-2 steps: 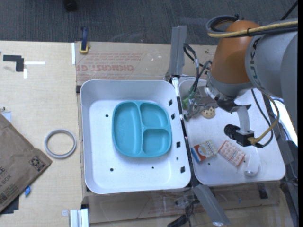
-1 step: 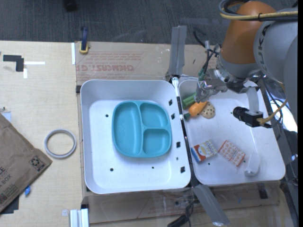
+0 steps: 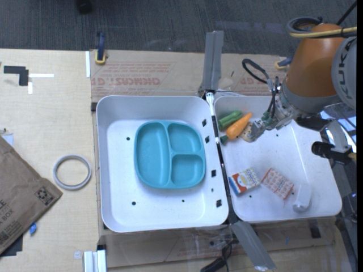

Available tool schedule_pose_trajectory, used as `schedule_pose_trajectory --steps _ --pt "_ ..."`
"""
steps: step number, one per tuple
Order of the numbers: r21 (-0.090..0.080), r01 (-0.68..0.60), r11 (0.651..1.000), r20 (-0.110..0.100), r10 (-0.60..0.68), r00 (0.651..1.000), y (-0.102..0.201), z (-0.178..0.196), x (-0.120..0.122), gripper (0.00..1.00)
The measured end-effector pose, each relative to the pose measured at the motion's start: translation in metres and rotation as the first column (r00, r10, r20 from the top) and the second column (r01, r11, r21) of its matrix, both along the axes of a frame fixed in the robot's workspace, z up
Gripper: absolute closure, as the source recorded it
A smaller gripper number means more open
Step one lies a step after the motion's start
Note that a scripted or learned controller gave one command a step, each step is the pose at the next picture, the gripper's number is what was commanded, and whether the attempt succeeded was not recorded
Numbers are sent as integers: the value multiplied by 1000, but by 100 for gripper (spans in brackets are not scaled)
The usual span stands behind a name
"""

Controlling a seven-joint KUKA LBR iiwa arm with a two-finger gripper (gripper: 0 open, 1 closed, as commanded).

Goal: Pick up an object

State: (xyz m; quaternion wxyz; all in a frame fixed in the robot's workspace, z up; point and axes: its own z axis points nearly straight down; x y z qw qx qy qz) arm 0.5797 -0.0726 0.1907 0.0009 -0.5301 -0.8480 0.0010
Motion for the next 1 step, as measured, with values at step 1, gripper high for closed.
schedule_pose_trajectory --steps 1 --pt "-1 -84 996 3 84 996 56 1 24 100"
